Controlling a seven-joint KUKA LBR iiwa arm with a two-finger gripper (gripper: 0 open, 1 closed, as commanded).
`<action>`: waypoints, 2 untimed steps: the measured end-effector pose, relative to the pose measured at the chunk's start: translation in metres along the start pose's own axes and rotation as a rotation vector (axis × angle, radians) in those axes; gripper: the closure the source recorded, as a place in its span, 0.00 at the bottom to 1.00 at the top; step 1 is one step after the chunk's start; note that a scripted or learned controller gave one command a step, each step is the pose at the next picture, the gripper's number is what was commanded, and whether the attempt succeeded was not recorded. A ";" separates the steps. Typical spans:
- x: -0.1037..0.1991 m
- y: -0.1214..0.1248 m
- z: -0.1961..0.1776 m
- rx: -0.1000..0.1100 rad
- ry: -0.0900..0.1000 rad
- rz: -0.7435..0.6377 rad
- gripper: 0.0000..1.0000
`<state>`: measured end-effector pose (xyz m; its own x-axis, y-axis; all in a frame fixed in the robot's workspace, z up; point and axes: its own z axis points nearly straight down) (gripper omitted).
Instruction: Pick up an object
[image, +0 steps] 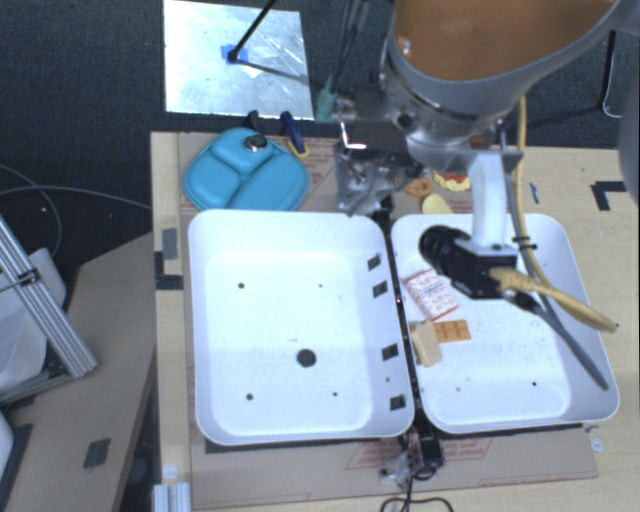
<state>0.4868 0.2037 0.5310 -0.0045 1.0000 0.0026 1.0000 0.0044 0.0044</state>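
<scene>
In the right bin (560, 400), near its left wall, lie a white card with red print (430, 290), a small orange square piece (453, 332) and a beige block (427, 347). A small dark disc (306, 358) sits in the middle of the left bin (230, 420). My gripper (364, 192) hangs at the back edge of the bins, over the gap between them and apart from all these pieces. The large grey and orange arm hides what is behind it.
A blue compartment tray (246, 172) rests behind the left bin. A yellow piece (435, 205) and a red and yellow piece (455, 182) lie behind the right bin. A shiny sheet (235, 55) lies at the far back.
</scene>
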 end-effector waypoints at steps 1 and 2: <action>-0.040 -0.001 0.040 0.006 -0.003 0.007 1.00; -0.136 -0.001 0.042 0.001 -0.004 0.014 1.00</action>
<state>0.4871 0.0681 0.4881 0.0097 1.0000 -0.0012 0.9999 -0.0097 0.0031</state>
